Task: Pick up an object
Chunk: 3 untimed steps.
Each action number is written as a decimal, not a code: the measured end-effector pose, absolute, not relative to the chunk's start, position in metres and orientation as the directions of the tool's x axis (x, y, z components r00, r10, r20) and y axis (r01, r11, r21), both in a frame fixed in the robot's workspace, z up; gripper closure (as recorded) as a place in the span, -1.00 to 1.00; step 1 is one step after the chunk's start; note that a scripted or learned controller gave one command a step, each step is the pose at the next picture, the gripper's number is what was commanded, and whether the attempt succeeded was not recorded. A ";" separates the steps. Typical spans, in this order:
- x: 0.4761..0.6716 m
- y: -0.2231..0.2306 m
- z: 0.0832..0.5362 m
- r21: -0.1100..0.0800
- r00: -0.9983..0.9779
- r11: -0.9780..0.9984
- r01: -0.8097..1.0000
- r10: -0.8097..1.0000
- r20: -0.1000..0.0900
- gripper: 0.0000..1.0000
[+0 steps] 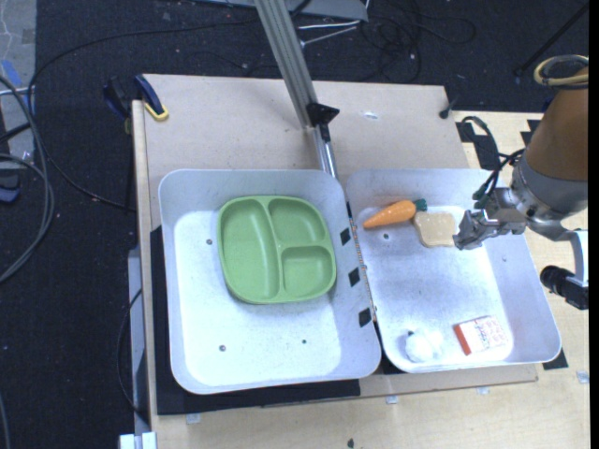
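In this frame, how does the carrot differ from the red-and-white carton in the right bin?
The carrot is orange with a green tip and tapered; the carton is boxy, red and white. The carrot lies near the bin's far edge, the carton near its front edge. The gripper is close to the carrot, far from the carton. Both rest in the right bin.

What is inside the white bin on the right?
The right bin holds a toy carrot, a tan slice, a white lump and a red-and-white packet. The gripper covers the slice's right edge.

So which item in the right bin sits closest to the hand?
The tan bread slice, just left of the hand; the carrot lies beyond it.
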<state>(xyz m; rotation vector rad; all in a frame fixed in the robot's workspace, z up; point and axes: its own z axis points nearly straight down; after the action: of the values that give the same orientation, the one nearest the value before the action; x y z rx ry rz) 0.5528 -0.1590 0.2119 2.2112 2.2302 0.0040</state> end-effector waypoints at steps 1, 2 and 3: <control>0.569 -0.102 0.206 0.001 -0.008 0.008 1.000 1.000 0.001 1.00; 0.591 -0.044 0.219 0.004 -0.008 0.008 1.000 1.000 0.001 1.00; 0.608 -0.002 0.227 0.003 -0.007 0.007 1.000 1.000 0.001 1.00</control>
<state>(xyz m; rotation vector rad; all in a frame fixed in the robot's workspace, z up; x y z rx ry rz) 0.6080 -0.0022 0.2275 2.2125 2.2284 0.0049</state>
